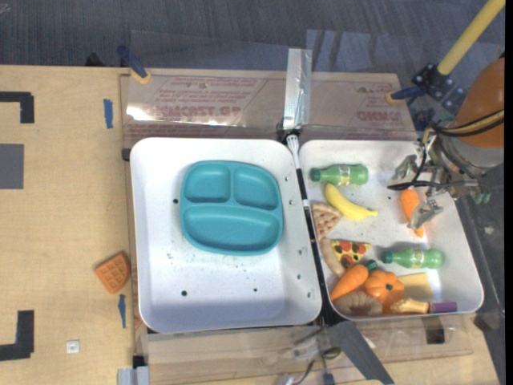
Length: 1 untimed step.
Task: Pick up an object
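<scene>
the gripper hangs over the right bin near its 2 o'clock corner, and a small orange carrot piece sits between its metal fingers, so it reads as closed on that piece, though only the top of it looks pinched and the tip points down toward the bin floor. the likeliest failure, as i judge it, is a slip: the piece is tapered and smooth, held near one end, and any jolt on the lift could let it twist out and drop back. a second risk is the bin's far wall and right rim, both close to the wrist; a sideways move toward 3 o'clock could clip the rim. toward 9 o'clock of the gripper lie a banana and a green bottle, apart from the fingers but near enough to be knocked by a low sweep. the crowd at 6 o'clock, with a second green bottle, a larger carrot and a pizza slice, leaves little floor there. the open room is straight up, and then across to the left bin, where bare white floor surrounds the teal plate at 6 and 9 o'clock.
</scene>
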Motion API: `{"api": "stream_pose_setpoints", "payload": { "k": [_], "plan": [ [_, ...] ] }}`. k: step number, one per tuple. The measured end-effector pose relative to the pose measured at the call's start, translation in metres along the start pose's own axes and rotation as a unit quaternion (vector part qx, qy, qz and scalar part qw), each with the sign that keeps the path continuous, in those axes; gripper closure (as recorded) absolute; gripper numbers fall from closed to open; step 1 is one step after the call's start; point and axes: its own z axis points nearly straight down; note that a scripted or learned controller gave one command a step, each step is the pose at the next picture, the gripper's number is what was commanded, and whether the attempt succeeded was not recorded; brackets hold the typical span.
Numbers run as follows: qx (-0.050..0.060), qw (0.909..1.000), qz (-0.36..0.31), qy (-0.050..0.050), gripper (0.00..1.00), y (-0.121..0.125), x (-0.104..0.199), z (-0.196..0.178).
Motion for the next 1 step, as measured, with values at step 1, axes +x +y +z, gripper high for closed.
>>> {"api": "stream_pose_setpoints", "payload": {
  "k": [1],
  "plan": [
    [-0.003, 0.9984, 0.057, 0.007, 0.0, 0.0009, 0.0068, 0.0143]
  ]
}}
